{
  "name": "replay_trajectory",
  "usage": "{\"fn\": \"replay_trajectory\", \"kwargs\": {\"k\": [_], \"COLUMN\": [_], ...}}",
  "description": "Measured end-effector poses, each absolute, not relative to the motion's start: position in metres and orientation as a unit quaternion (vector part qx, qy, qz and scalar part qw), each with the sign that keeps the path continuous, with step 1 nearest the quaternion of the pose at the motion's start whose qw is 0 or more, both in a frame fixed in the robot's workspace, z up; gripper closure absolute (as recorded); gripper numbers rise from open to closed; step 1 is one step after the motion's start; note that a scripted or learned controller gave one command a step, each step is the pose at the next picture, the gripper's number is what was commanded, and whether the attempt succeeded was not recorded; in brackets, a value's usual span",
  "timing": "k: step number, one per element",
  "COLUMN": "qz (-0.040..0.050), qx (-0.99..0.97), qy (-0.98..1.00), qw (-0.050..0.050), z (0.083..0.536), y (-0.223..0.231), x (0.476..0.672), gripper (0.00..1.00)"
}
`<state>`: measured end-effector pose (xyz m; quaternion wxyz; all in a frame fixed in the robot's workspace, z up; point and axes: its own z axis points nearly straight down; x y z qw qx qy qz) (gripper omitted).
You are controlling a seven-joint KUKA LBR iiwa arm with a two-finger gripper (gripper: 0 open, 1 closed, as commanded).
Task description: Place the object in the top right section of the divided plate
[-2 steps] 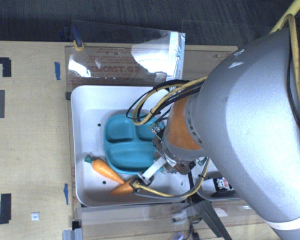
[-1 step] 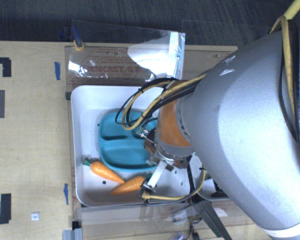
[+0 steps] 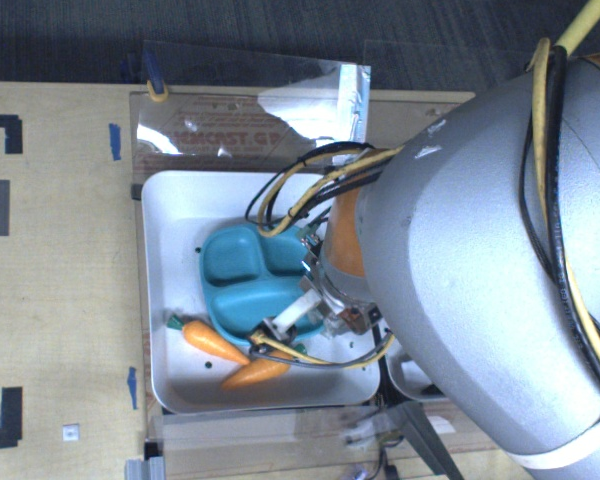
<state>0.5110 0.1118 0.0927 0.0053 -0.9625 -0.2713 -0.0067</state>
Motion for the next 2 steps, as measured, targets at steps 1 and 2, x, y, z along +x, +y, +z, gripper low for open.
{"fn": "replay_trajectory", "kwargs": {"k": [1,2], "qz": [-0.0144,-0.0047], "qx": [-0.96,-0.94], "qy": [-0.281,-0.342], "qw": [0.008,0.01], "z": [0.0947,0.093], "y": [0.1064,0.1068], "x": [0.4967,0.5055], "gripper": [1.0,1.0]}}
